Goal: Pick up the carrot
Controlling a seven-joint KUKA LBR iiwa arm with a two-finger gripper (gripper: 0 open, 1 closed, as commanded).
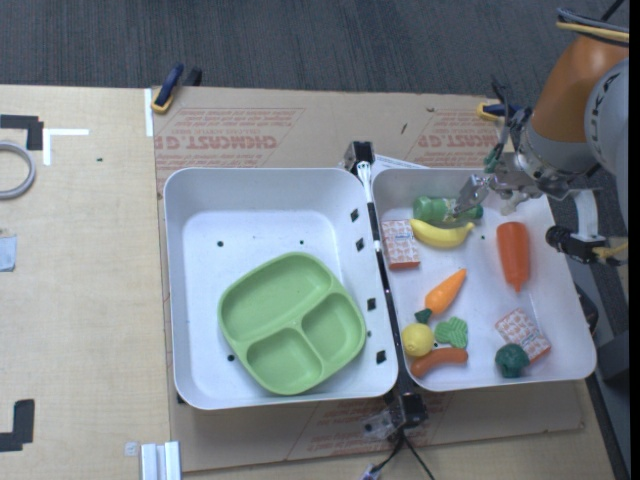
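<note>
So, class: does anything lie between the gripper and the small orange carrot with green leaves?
Yes: the curved yellow toy banana lies by the gripper, between it and the small orange carrot. Nothing covers the carrot.

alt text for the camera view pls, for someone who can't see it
The gripper hovers at the right bin's far edge, above a banana and a green toy. The carrot lies untouched mid-bin, among other toy foods. The left bin holds a green divided plate.
</note>
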